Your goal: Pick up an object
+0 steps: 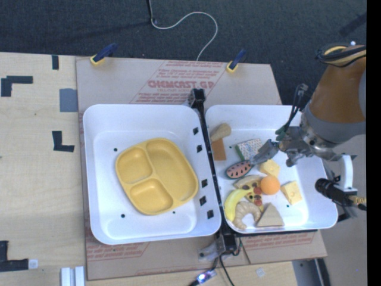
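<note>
Farthest from the end effector, in the left bin, lies a yellow divided plate with nothing on it, well apart from the tool and plainly not what the arm is working over. Past the black divider toward the tool comes the right bin, which holds all the small play-food pieces. On the far side of the pile from the end effector are a tan roll and a brown slab; nearer it lie a watermelon slice and a banana; nearer still, an orange ball and two yellow cheese blocks, the second one sitting below the tool.

The end effector hangs low over the middle of the right bin, its dark tip just beside the upper cheese block and a pale speckled piece. From this slant I cannot tell whether its fingers are apart or together, and nothing is visibly caught between them.

As a judgement, the task is at the reach-and-descend stage: the tool is among the candidate objects, but every piece appears to rest on the bin floor. Closing on one object and lifting it clear are both left to do.
</note>
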Available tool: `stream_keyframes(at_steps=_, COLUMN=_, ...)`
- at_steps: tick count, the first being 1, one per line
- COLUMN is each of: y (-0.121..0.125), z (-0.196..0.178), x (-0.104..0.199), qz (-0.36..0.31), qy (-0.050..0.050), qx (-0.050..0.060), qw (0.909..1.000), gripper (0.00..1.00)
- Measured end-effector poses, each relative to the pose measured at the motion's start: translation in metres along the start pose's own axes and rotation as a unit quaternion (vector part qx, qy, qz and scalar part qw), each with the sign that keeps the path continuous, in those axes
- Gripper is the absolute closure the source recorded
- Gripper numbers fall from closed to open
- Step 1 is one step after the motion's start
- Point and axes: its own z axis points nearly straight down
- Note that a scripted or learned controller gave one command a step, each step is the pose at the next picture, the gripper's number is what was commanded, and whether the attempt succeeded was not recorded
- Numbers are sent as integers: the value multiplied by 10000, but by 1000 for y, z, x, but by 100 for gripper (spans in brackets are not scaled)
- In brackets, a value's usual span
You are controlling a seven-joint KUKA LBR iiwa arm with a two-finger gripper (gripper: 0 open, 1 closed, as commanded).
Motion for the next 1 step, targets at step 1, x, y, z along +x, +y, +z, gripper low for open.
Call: stream_keyframes(at_steps=1, y=3, z=-7, x=0, qz=-16, qy=-9, qx=-67, qw=10000, gripper=0)
